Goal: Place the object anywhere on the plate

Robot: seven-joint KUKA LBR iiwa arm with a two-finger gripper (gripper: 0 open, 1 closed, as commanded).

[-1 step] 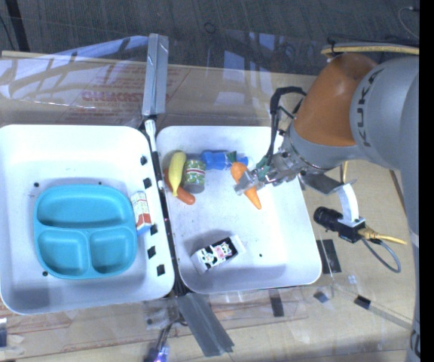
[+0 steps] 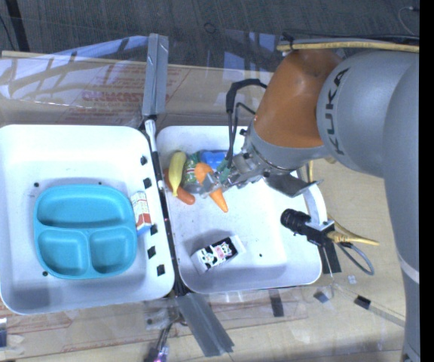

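Robot lab: KUKA arm (image 2: pixel 353 104) over 2 white bins (image 2: pixel 6 202).

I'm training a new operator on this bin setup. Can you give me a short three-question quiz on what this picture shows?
1. True or false: the blue plate lies in the left bin.
2. Multiple choice: the hand hangs over which part of the right bin? A) the near edge by the small carton B) the far side, by the pile of toy food C) outside the bin
3. Fill in: the small tube lies just right of the ____ , inside the left bin.

Key: 1 true; 2 B, close to the banana and carrot; 3 plate.
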